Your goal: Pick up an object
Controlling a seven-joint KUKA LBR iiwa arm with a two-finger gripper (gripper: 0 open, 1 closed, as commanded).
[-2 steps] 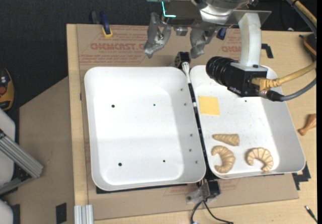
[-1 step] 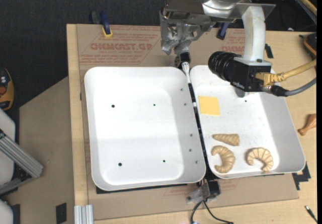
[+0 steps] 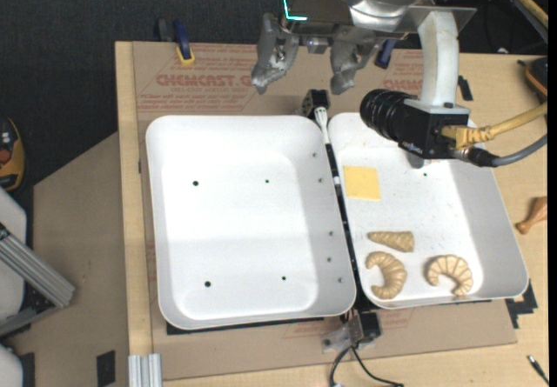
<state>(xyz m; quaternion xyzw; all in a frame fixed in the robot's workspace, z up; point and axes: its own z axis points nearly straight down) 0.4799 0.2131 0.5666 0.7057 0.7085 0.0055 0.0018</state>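
Claw, spread and holding nothing, hovers beyond both bins; it should descend squarely over the flat yellow cheese-like square in the right white bin.

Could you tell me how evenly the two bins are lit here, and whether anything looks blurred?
Camera view: the left bin is bright across its upper half with a soft grey shadow over its lower half; the right bin is evenly lit; the claw and arm at the top look slightly soft; the yellow slice and croissants are sharp.
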